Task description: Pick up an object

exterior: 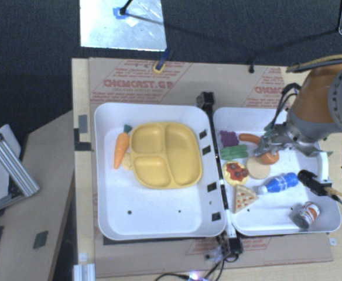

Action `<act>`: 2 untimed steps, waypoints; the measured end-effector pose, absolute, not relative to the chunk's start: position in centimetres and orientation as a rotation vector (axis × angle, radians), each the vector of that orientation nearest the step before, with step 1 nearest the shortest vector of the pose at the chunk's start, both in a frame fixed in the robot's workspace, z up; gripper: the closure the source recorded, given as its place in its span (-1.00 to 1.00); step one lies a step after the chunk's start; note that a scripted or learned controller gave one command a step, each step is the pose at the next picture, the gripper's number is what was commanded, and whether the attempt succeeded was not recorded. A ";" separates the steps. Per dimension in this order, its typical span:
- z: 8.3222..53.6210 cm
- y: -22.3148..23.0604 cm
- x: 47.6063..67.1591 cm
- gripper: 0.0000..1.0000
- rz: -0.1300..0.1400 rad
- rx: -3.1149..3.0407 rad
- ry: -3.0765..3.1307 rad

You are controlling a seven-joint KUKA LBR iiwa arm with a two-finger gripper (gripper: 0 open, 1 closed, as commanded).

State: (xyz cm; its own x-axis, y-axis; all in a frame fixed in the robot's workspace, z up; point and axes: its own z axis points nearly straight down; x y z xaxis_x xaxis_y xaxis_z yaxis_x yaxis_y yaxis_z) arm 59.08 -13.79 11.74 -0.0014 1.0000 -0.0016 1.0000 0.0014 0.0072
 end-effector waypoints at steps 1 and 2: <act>17.0 -13.0 60.0 1.00 0.007 2.212 2.223; 22.4 -13.0 60.1 1.00 0.006 2.212 2.223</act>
State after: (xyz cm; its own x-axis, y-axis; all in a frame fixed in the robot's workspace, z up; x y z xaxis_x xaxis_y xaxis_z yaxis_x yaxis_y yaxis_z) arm 60.14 -13.03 22.43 -0.0049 1.0000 -0.0012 1.0000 0.0049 0.0064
